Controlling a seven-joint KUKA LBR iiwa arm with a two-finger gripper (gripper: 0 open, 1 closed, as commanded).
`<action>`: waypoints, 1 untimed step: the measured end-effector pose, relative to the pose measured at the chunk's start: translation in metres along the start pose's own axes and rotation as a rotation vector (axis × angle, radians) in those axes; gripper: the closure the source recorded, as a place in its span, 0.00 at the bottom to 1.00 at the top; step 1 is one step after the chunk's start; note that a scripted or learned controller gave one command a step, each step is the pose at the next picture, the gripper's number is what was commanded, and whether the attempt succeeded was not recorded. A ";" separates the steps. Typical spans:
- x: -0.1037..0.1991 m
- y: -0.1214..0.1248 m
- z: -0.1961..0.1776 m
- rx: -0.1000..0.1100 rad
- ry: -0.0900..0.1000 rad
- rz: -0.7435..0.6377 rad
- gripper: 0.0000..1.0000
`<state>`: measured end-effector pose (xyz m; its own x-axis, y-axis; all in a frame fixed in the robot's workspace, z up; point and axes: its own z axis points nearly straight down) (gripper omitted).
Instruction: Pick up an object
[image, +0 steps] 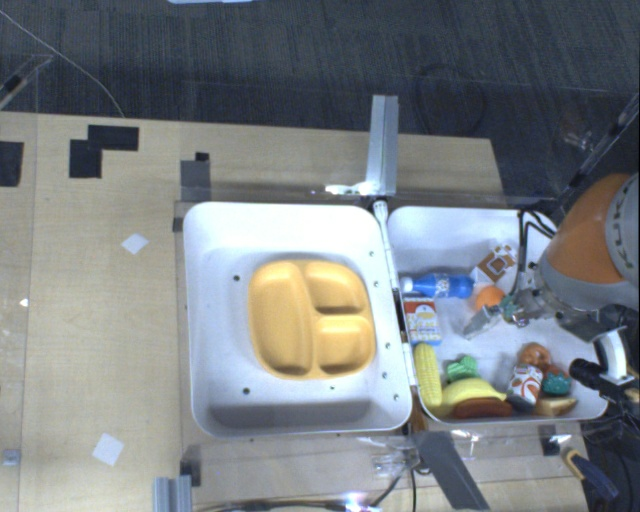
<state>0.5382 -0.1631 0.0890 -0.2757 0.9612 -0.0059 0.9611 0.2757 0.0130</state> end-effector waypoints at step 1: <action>0.003 0.052 0.002 0.003 0.001 0.177 0.00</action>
<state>0.5874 -0.1461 0.0881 -0.1023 0.9947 -0.0031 0.9947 0.1024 0.0110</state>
